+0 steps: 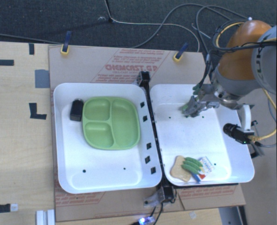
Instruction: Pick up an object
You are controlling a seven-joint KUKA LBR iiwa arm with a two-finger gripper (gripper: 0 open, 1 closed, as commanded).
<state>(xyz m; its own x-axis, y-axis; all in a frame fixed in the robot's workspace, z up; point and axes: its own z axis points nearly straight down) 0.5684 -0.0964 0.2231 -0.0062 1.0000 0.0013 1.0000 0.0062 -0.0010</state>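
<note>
My gripper (pixel 190 109) hangs low over the back part of the right bin (pixel 175 139), pointing down and to the left. Nothing shows between its tips. At the front of that bin lies a small pile: a tan bread-like piece (pixel 177 168), a green pea pod (pixel 191 164) on top of it, and a small white, blue and red item (pixel 205 165) beside them. The pile is well in front of the gripper. In the left bin (pixel 65 139) rests a green divided plate (pixel 111 123), and a small black block (pixel 76 110) touches its left rim.
A black divider (pixel 150 130) with clips runs between the two bins. The bins sit on a cardboard sheet (pixel 129 64) held by yellow clamps at the back. Cables loop behind the arm at the upper right. A black fitting (pixel 236 132) sticks out by the right bin's edge.
</note>
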